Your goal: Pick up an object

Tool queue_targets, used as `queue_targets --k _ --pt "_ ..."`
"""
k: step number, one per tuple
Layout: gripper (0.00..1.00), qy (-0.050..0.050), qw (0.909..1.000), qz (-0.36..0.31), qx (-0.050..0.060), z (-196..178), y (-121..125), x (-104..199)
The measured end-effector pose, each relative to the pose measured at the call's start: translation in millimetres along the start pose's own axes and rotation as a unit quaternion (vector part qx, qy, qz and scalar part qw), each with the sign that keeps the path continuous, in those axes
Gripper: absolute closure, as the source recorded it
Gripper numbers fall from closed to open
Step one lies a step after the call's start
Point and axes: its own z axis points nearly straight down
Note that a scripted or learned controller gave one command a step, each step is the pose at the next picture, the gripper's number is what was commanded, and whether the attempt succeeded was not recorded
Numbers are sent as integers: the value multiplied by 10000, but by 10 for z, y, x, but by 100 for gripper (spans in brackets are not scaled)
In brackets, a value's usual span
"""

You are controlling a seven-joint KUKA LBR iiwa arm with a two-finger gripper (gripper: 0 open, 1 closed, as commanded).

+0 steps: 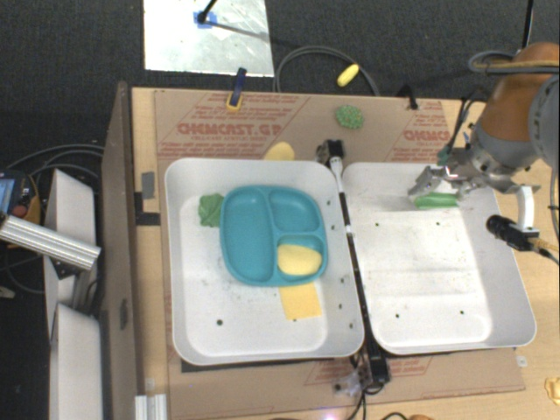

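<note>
Camera view, slanted from above. Left bin (188,322): teal divided plate (267,234) with a yellow lump (299,259) in its lower right compartment; green leafy piece (211,209) touching the plate's left rim; flat yellow slice (301,303) just below the plate. Right bin (455,304): green stick-shaped object (436,201) near the far edge, long axis roughly left to right, lying flat. Gripper (435,185) directly over the object, nothing else crowding it; finger spread: cannot tell. Beyond the bins, on cardboard (219,125): green ball (350,116), yellow piece (280,152).
</note>
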Motion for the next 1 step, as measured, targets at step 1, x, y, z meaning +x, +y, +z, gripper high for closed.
queue_targets --k 1 --pt "100 13 10000 3 34 -410 -281 541"
